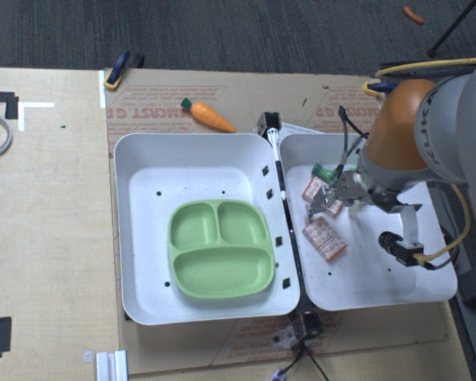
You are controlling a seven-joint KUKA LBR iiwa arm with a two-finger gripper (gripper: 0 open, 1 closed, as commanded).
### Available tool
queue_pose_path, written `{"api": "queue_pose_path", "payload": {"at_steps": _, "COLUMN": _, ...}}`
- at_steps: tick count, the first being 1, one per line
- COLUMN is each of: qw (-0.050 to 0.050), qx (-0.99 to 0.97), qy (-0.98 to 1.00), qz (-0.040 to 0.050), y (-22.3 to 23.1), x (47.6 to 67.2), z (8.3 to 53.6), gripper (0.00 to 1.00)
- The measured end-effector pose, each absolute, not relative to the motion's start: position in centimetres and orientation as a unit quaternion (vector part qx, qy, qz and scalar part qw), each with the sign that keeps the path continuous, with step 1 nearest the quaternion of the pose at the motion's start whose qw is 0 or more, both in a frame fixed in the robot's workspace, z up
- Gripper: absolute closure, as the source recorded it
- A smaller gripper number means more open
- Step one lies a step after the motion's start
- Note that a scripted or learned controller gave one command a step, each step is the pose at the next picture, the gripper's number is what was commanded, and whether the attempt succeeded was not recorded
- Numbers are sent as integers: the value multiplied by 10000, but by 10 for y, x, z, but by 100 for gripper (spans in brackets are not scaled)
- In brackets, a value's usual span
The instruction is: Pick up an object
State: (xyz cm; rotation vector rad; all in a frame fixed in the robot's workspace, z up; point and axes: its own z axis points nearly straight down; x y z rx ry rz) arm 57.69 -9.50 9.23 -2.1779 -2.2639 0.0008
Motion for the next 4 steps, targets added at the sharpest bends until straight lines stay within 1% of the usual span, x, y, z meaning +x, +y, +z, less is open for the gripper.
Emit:
{"api": "queue_pose_path", "payload": {"at_steps": 1, "qw": -6, "qx": -6942, "qy": -7198, "qz": -1, "y": -95, "x": 578, "z": 102, "gripper": 100}}
{"api": "queue_pose_path", "payload": {"at_steps": 2, "qw": -4, "qx": -6940, "qy": -7200, "qz": 0, "y": -95, "x": 578, "z": 102, "gripper": 0}}
{"api": "queue_pose_path", "payload": {"at_steps": 3, "qw": 3, "qx": -7598, "qy": -6501, "qz": 3, "y": -30, "x": 509, "z": 192, "gripper": 0}}
{"api": "queue_pose_path", "payload": {"at_steps": 4, "qw": 2, "qx": -6522, "qy": -7581, "qz": 1, "y": -11, "x": 478, "z": 192, "gripper": 0}}
